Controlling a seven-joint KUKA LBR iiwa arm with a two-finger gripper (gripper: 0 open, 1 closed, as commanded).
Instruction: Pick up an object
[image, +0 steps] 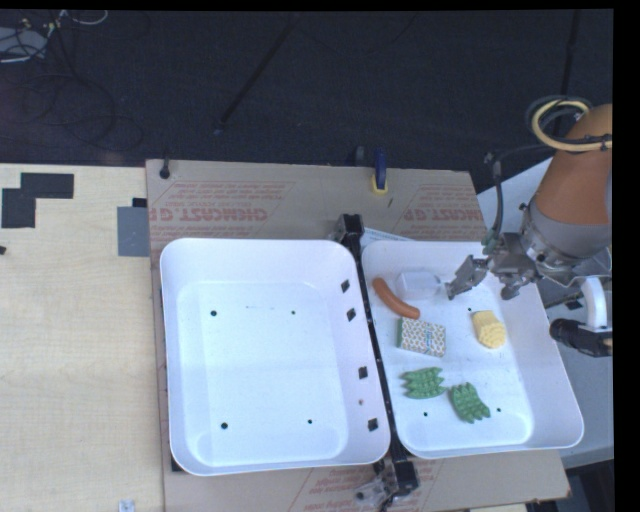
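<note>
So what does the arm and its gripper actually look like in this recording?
The arm has an orange band over a grey wrist section. A loop of pale yellowish cable sits on top of it. The gripper is dull grey metal with two thin fingers branching from a blocky base. A white piece with a black end sticks out beside the right bin.

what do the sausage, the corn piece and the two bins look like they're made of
The sausage looks like smooth moulded plastic, evenly orange-red with a slight sheen; likely toy food. The corn piece seems plastic too: flat uniform yellow, with faint ridges. The left bin and right bin look like thin glossy white plastic, with rounded rims and soft reflections. Rubber can't be ruled out for the food.
</note>
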